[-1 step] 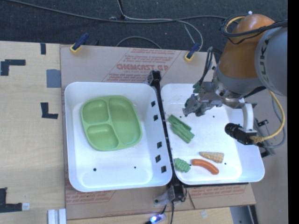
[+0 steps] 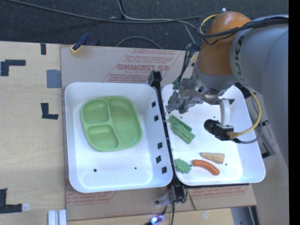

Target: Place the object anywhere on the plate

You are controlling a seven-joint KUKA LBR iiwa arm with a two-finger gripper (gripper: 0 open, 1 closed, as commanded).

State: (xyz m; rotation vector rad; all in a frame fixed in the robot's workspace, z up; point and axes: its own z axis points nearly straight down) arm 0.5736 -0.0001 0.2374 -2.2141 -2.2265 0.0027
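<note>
Arm comes in from the right, orange band + grey wrist bulk covering the upper part of the right bin [image 2: 251, 170]. Gripper [image 2: 174, 106] hangs at that bin's upper-left area, near the divider between the bins, just above the green celery-like piece [image 2: 182, 129]. Finger ends are dark and blurred against the white floor; can't tell how far apart the jaws stand, or whether anything sits between them. Nothing clearly seen in its grasp.

Celery-like piece lies on the bin floor, slanted, just below the gripper; contact w/ it can't be made out. Lower in the same bin: orange carrot [image 2: 206, 167] w/ a green leafy top [image 2: 183, 166] near the divider, and a pale yellow corn piece [image 2: 213, 157] just above the carrot. A black cylindrical fitting w/ yellow cable [image 2: 216, 129] sits over the bin mid-right, partly hidden by the arm.

Green plate [image 2: 111, 123], three compartments, lies in the left bin [image 2: 112, 179], upper half, w/ nothing on it
</note>
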